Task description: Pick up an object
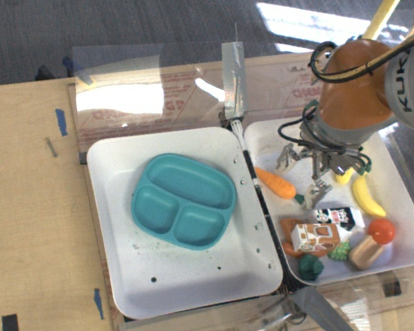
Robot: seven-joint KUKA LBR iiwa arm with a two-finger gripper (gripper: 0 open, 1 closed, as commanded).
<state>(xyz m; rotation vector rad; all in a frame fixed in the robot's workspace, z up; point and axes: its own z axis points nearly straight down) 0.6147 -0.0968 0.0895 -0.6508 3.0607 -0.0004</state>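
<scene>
End effector (308,176) over right bin (413,206), carrot (276,182)

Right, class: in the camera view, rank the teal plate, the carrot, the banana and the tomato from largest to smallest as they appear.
1. teal plate, by far the largest.
2-3. carrot and banana: they look alike in length, so no firm ranking.
4. tomato, the smallest.

Robotics lab: plywood bench (25,223), two white bins (124,285), toy food.
</scene>
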